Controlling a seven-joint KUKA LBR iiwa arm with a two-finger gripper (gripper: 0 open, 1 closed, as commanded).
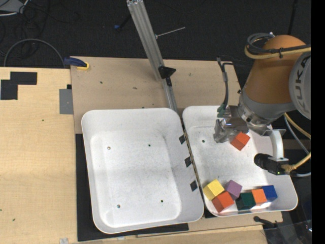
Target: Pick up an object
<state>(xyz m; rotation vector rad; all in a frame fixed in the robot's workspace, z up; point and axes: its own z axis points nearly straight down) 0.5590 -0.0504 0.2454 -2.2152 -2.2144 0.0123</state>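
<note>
Arm reaches in from the right, over the right bin (203, 117). Pincer (228, 132) hangs above the bin's upper half, an orange block (240, 141) at its tip.

Risks from here:
- Block sits tilted, one corner down, at the lower right of the pincer tip. It looks caught near an edge rather than square between the pads. My reading: a shallow grip that a jolt or a quick swing could shake loose.
- If it drops, it lands back in the right bin, possibly bouncing toward the cluster at the front edge.
- Whether the pincer is clenched on the block or merely touching it I cannot tell; the wrist body hides the contact.

Position of the thing: orange block touches or nearly touches the pincer tip, just below and right of it, apparently off the bin floor, well apart from the other blocks.

Others in the right bin, front corner: yellow block (214, 188), purple block (233, 187), red block (222, 201), green block (246, 201), blue block (269, 192), all bunched together.

Left bin (101, 121) alongside on the counter (122, 85).
</note>
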